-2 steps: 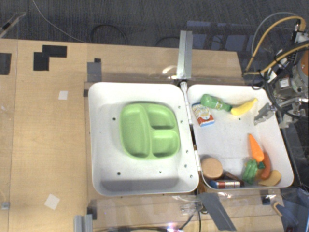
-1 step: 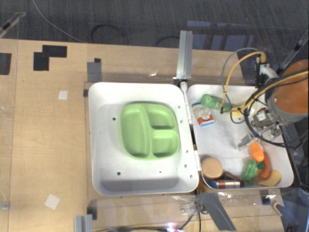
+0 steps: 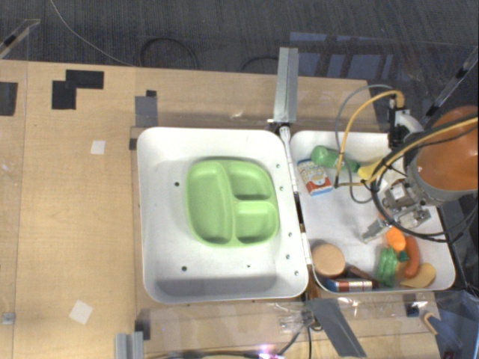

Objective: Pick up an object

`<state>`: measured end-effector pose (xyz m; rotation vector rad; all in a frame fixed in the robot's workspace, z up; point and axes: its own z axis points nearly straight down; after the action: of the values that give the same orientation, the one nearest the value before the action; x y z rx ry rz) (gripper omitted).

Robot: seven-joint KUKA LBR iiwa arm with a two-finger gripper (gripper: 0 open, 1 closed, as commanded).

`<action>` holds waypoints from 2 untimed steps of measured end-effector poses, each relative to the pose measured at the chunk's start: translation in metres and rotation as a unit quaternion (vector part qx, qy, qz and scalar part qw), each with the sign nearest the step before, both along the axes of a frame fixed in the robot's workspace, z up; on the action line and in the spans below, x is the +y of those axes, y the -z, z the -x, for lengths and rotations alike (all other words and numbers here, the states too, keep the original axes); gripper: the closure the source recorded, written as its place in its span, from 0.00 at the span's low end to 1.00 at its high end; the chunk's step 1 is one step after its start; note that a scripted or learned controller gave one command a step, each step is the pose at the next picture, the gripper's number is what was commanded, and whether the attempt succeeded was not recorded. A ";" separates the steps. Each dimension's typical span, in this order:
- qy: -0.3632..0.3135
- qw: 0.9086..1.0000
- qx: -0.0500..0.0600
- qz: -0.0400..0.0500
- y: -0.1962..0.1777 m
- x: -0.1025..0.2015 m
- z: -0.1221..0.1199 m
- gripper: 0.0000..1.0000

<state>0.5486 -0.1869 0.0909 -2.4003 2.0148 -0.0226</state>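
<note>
Brown marker (image 3: 350,283) lengthwise L-R, bin's (image 3: 338,223) near edge

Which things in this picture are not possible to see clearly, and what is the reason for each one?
- Gripper, camera view: its fingers are too small and tangled with cables to judge.
- Green toy and orange toy in the right bin: piled together, shapes unclear.
- Small carton: label too small to read.
- Dark tube: partly hidden by the bin's near wall.
- Arm: cut off by the right edge.

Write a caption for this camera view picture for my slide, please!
Grey robot arm's gripper above small toys in the right white bin; green divided plastic tray beside.
</note>
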 end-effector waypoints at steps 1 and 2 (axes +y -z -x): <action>0.018 1.000 -0.001 0.000 -0.001 0.005 0.056 0.00; -0.002 1.000 0.000 -0.001 0.000 -0.004 -0.003 0.00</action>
<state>0.5520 -0.1908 0.0907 -2.4014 2.0093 -0.0209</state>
